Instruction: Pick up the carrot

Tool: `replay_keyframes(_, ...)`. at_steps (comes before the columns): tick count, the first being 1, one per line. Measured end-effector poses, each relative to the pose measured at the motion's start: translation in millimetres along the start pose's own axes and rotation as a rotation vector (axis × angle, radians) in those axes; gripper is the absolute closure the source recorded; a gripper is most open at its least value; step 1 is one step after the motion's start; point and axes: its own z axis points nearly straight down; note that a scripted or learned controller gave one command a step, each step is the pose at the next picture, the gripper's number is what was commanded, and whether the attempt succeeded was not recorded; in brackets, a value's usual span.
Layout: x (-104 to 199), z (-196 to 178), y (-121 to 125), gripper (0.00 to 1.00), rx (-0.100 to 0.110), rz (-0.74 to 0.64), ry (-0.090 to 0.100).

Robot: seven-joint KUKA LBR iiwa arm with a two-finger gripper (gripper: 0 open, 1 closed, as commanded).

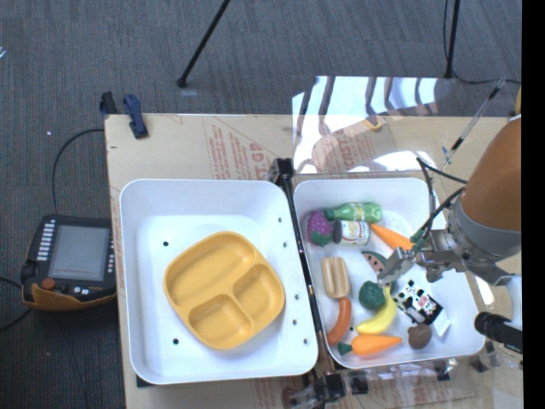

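Nothing lifted yet. My gripper (390, 267) fingers look parted, gripping nothing. Carrot (391, 235) lies just above fingertips, in right bin (426, 186). I must close on it, lift.

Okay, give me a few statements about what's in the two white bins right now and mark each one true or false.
1. The yellow plastic divided plate lies in the left white bin. True.
2. The right white bin holds a yellow toy banana. True.
3. The purple toy grape bunch sits on the yellow plate. False: it lies in the right bin, near its upper left corner.
4. The hand is over the left bin. False: it is over the right bin, near the orange toy carrot.
5. The green bottle lies on its side. True.
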Motion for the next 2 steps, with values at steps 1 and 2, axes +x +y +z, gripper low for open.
replay_keyframes(1,-53.1,-10.5,63.9,0.00,-0.007,0.065,-0.003)
replay_keyframes(2,-65.0,57.4,111.5,0.00,-0.001,0.266,0.001)
